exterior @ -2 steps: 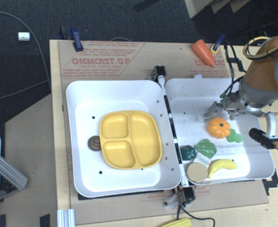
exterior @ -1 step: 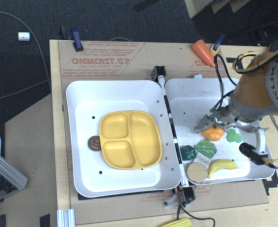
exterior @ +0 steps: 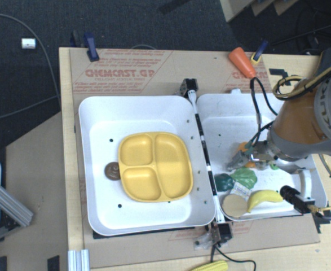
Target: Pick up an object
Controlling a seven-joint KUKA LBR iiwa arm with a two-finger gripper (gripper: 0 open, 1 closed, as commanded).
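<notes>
Green and soft-looking, the object [exterior: 245, 178] we take for the target lies in the right bin [exterior: 221, 114], just beside and below the gripper [exterior: 250, 158], with a yellow banana [exterior: 265, 197] and a tan disc [exterior: 234, 205] nearer the front wall. We cannot tell how far apart the fingers stand or whether they grip anything. Around this, the left bin [exterior: 97, 151] holds a yellow divided plate [exterior: 154, 166], both bins on a cardboard-covered worktop [exterior: 120, 72] over dark carpet [exterior: 35, 10].

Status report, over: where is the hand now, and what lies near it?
Hand low in right bin, grip unclear. Banana, green objects just below it. Yellow plate in left bin, apart.
</notes>
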